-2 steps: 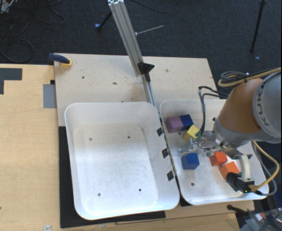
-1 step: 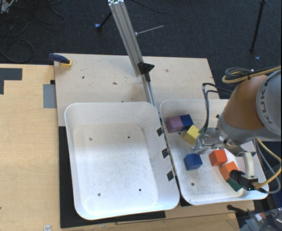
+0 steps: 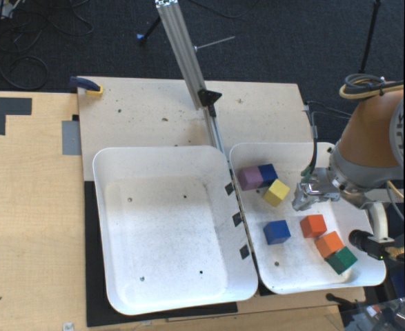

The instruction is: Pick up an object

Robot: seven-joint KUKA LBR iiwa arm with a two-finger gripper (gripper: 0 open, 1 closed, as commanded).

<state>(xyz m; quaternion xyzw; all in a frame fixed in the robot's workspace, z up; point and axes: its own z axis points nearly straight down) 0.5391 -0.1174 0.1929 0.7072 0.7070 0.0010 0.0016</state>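
- So, nearest the camera, at the front of the right bin (image 3: 305, 287), there's a green cube (image 3: 341, 260) touching an orange cube (image 3: 329, 243) just behind it.
- One step back sits a red-orange cube (image 3: 313, 225), right up against that orange one, so the three make a little diagonal row along the right side of the bin.
- A blue cube (image 3: 277, 232) sits on its own near the middle of the right bin, left of the red-orange one and clear of it.
- The gripper (image 3: 307, 197) hangs over the right bin just behind the red-orange cube and to the right of a yellow cube (image 3: 276, 192). Honestly can't tell how the jaws stand, it's all a shiny metal blur from up here, and I see nothing between them.
- Behind the yellow cube are a purple cube (image 3: 250, 178) and a dark blue cube (image 3: 267, 173), side by side and touching, with the yellow one tucked against their front corner.
- The left bin (image 3: 112, 185) sits beside the right one, its floor just speckled with dark dots.
- The arm's orange band (image 3: 368, 129) bulks up at the right edge above the gripper.
- Farther back, a slanted aluminium bar (image 3: 185, 54) rises from between the bins, and a small blue-and-yellow clamp (image 3: 86, 85) sits at the bench's far left corner.
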